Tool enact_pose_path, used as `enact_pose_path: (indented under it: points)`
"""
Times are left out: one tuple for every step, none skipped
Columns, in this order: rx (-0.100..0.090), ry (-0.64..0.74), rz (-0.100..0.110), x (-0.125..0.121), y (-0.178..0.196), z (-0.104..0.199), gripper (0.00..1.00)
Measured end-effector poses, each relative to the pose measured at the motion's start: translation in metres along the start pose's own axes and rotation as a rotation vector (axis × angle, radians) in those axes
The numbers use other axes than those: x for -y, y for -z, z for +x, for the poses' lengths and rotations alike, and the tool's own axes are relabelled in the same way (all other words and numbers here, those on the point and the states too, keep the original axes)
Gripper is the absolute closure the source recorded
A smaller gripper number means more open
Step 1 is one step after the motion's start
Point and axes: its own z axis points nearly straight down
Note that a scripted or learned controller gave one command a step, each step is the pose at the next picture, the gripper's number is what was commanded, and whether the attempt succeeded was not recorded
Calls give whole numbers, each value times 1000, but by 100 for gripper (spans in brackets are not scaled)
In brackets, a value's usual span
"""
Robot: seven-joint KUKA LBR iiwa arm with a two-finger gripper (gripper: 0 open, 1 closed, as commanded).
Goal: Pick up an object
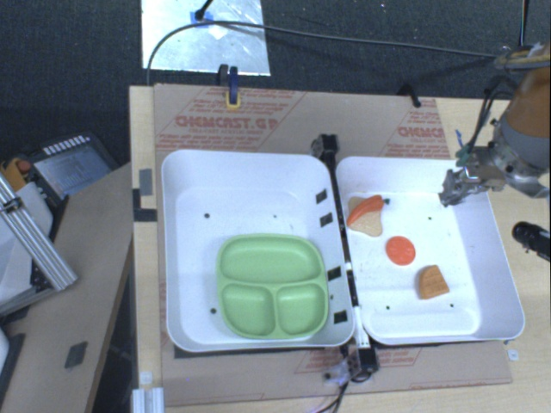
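Note:
The right white bin (491,231) holds three small things: an orange-and-tan wedge (366,215) near its left wall, a round red-orange disc (400,250) in the middle, and a tan-orange chunk (431,281) toward the front. My gripper (454,191) hangs over the bin's upper right part, up and to the right of the disc, well apart from all three. Nothing shows between its fingers.
The left white bin (185,179) holds a green three-compartment plate (271,284). A black divider strip (337,239) runs between the bins. A metal sheet (202,20) and cables lie behind the bench, and equipment stands at the left edge.

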Motion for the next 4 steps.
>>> enact_pose_path:
  points:
    - [-1, 1, -1, 2, 6, 50, 100]
    - [-1, 1, 0, -2, -6, 101, 100]
    - [-1, 2, -1, -7, -6, 154, 100]
    - [-2, 2, 1, 6, -8, 215, 100]
